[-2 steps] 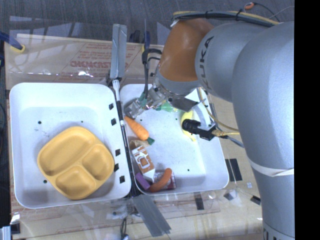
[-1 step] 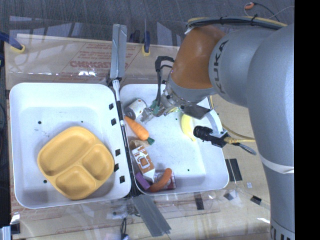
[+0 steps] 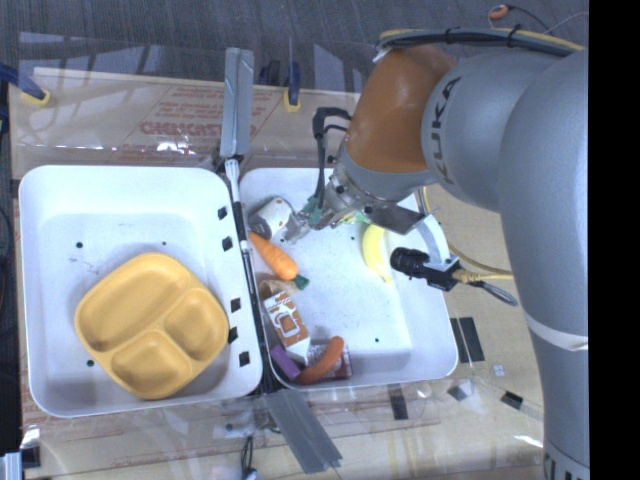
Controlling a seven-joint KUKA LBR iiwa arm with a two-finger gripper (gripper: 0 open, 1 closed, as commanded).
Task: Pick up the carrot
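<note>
Nearby, gripper (image 3: 300, 223) above tapered orange carrot (image 3: 275, 256) — smooth plastic.

Orange carrot (image 3: 277, 256), lying slantwise, green end lower right, right bin's left side

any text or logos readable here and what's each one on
"KUKA" reads in dark letters running down the grey arm, beside its orange band.
Red print runs across the sheet behind the bins; too blurred to read.
The brown packet below the carrot carries pale lettering; too small to make out.
</note>
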